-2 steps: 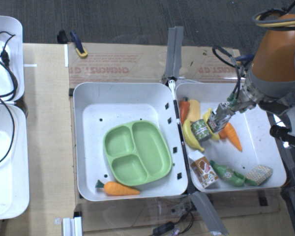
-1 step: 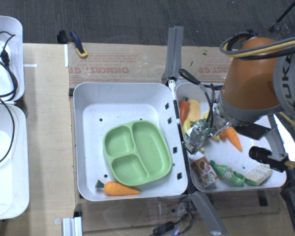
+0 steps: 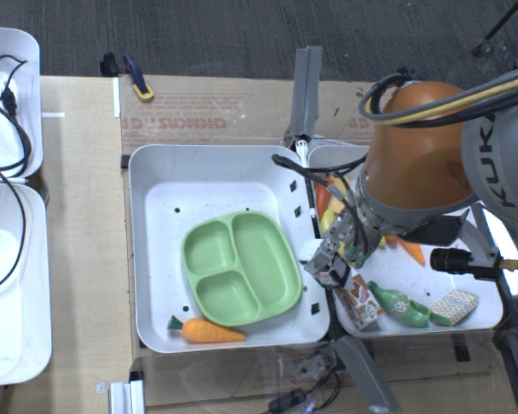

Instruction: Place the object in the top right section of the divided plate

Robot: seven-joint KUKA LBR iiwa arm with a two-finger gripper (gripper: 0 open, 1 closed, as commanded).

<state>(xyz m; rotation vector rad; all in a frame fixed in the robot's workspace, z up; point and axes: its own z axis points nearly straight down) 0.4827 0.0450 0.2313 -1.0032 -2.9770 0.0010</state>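
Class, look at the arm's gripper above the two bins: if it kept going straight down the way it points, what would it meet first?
Most likely the raised rim between the two bins, or the small brown packet just beside it. The gripper hangs over that edge; depth is unclear from this slanted view.

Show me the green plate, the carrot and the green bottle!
plate [image 3: 261, 257], camera view, floor of the big section
carrot [image 3: 212, 332], camera view, middle of the orange body
bottle [image 3: 402, 305], camera view, middle of its body

Dark grey carpet floor [image 3: 198, 15] runs along the top. Light wooden bench [image 3: 82, 231] below it. Blue-handled clamp [image 3: 138, 78] at the bench's far edge.
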